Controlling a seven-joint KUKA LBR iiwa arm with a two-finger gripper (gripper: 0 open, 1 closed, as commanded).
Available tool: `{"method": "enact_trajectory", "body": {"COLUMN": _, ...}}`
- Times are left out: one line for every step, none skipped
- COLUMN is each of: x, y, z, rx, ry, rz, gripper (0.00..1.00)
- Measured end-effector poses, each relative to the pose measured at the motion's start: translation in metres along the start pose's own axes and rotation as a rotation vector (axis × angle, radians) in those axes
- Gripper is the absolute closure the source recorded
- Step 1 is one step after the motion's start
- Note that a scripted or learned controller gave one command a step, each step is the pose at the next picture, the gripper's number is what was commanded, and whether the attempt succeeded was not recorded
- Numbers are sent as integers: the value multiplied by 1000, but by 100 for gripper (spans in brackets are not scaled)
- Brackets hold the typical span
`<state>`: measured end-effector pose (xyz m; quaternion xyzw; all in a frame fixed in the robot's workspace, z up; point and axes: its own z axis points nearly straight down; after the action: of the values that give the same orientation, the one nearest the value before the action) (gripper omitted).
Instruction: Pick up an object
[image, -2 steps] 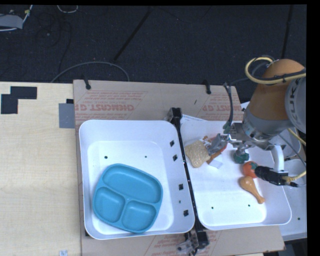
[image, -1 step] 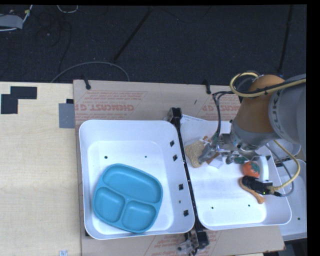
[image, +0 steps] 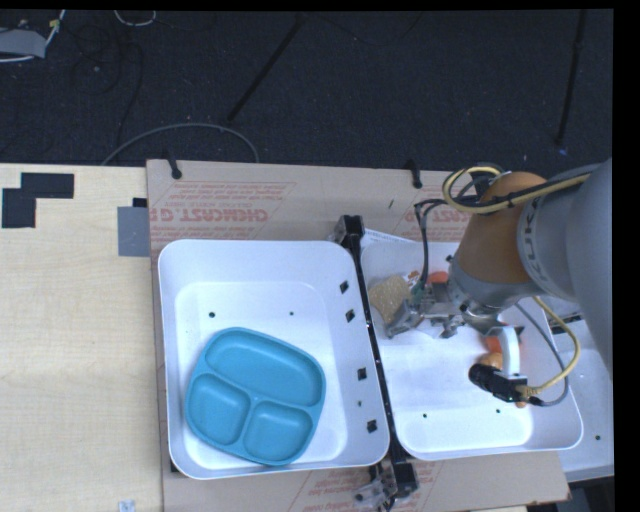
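- Now the arm (image: 520, 245) is seen reaching in from the right, its orange band set above the wrist, bent down over the right bin (image: 450, 425).
- The gripper (image: 405, 318) is held low over the upper-left part of that bin, close to the divider between the two bins.
- Whether the gripper is wide or narrow cannot be told; the metal parts are blurred together at this angle, and nothing can be made out as held.
- A tan, speckled sponge-like object (image: 388, 292) is found just beside the gripper, near the bin's upper-left corner, lying against the wall.
- A small orange and red object (image: 492, 350) is glimpsed further right in the same bin, partly hidden behind a white part of the wrist assembly.
- A black connector on a yellow cable (image: 497, 382) is seen hanging over the bin floor, below the wrist.
- Over in the left bin (image: 250, 262), a blue divided plate (image: 256, 396) with three compartments is laid flat in the lower half, well apart from the gripper.
- Both bins are set side by side on a cardboard sheet (image: 260, 205) bearing red print, which rests on the pale wooden worktop (image: 70, 330).
- Dark carpet (image: 320, 80) with loose cables is seen beyond the far edge.
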<state>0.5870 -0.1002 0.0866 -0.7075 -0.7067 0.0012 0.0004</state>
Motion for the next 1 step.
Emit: {"method": "enact_trajectory", "body": {"x": -2, "y": -1, "z": -13, "rx": 5, "ry": 0, "rz": 4, "gripper": 100}}
